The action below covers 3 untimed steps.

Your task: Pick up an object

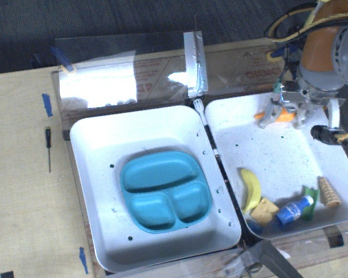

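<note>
Your gripper point(282, 111) sits low in the right bin point(343, 214), at its upper right, with an orange piece point(277, 115) showing between the metal fingers point(266, 117); it looks pinched on it, though the grip seems shallow. Lift straight and slowly, and check the piece comes with you. The banana point(251, 187), blue bottle point(294, 209) and cone point(328, 192) lie well apart, near the front wall.

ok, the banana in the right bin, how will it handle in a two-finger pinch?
The banana is curved and smooth, so it may pivot or slip in a narrow pinch. It looks rigid, probably a light toy. It lies by the bin wall, touching the yellow block, so finger room is likely tight.
</note>
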Available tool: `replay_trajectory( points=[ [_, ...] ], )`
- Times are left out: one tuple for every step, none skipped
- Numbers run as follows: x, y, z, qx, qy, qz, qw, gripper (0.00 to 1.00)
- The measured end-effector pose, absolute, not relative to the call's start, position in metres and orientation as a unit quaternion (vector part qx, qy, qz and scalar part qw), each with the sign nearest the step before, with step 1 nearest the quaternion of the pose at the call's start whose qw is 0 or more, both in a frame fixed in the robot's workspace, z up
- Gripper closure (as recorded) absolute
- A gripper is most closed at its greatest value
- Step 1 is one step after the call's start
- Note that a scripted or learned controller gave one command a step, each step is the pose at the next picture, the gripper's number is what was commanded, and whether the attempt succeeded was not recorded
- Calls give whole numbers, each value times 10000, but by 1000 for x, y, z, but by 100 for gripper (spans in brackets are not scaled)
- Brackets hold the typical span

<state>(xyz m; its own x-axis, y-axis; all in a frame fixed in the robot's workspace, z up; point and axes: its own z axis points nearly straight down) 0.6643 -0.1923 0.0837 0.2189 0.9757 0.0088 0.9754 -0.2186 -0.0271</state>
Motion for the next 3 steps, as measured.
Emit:
replay_trajectory(
  points=[
    [665, -194, 84, -7852, -6190, 49, 164, 0],
    [670, -208, 160, -7979, -6028, -33, -44, 0],
    [668, -166, 102, -7799, -6259, -5, 5, 0]
  ],
)
